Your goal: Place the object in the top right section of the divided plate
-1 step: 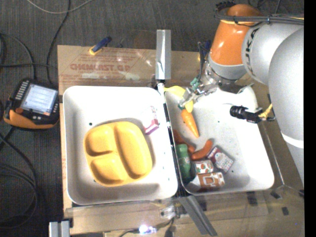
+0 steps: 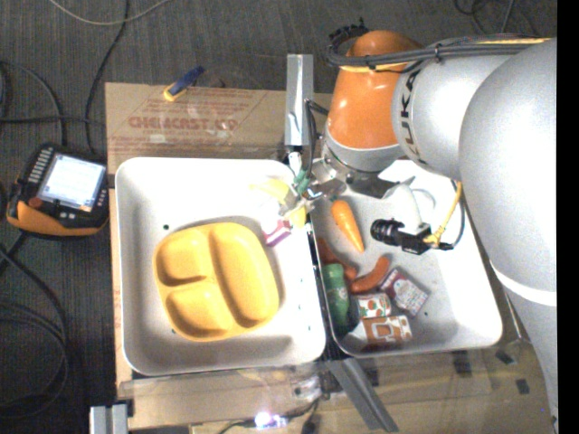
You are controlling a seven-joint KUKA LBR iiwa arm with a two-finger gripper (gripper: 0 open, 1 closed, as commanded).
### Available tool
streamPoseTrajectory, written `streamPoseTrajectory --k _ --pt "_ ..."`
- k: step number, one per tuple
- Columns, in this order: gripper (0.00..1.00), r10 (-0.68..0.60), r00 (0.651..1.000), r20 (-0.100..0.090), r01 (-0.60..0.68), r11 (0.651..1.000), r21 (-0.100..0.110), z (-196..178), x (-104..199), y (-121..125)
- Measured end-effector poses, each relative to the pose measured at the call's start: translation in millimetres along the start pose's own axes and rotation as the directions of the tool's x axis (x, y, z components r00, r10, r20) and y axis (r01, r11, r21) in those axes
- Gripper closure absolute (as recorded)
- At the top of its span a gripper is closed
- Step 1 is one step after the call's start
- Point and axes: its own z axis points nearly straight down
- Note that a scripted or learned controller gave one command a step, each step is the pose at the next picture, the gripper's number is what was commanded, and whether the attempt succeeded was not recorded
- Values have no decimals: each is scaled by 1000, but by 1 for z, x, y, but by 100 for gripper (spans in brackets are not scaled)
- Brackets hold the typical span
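one gripper (image 2: 298, 197) near plate (image 2: 217, 280) corner

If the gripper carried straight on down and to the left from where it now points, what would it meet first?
Probably the top right section of the yellow divided plate in the left bin. The gripper hangs just off that corner; depth is hard to judge from above.

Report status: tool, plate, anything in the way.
Tool over left bin, near its right wall. Divided plate bare. Carrot in right bin.
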Motion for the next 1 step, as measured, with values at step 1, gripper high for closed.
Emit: streamPoseTrajectory --k 1 --pt "100 -9 1000 -2 9 1000 -1 -29 13 -9"
